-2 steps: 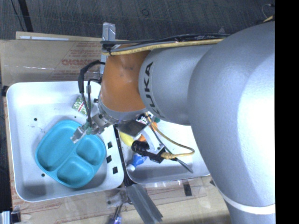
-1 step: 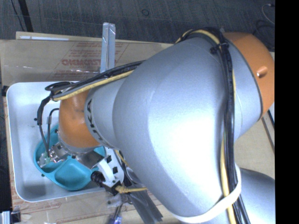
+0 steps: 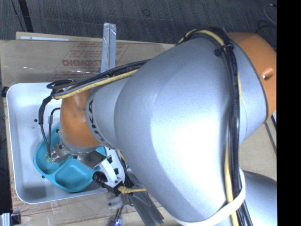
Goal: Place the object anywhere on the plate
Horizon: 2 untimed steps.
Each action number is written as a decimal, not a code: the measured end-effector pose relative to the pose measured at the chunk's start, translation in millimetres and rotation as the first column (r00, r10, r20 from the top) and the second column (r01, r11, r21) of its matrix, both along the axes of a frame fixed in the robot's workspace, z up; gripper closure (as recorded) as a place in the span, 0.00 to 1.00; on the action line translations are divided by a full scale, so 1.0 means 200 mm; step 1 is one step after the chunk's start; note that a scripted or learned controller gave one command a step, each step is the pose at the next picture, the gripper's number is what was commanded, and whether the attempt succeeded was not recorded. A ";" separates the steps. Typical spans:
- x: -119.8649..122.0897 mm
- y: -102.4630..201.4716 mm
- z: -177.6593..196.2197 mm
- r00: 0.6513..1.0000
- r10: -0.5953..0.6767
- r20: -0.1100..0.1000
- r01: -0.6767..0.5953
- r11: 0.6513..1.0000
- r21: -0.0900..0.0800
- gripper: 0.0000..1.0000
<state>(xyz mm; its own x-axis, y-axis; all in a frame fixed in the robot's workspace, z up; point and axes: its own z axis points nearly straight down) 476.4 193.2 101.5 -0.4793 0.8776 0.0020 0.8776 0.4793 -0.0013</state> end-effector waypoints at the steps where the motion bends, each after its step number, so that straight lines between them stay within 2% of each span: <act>1: 0.09 0.06 0.51 0.999 0.033 0.000 -0.033 0.999 -0.001 1.00; 2: 0.00 0.08 -0.05 0.998 -0.055 -0.001 0.055 0.998 -0.002 1.00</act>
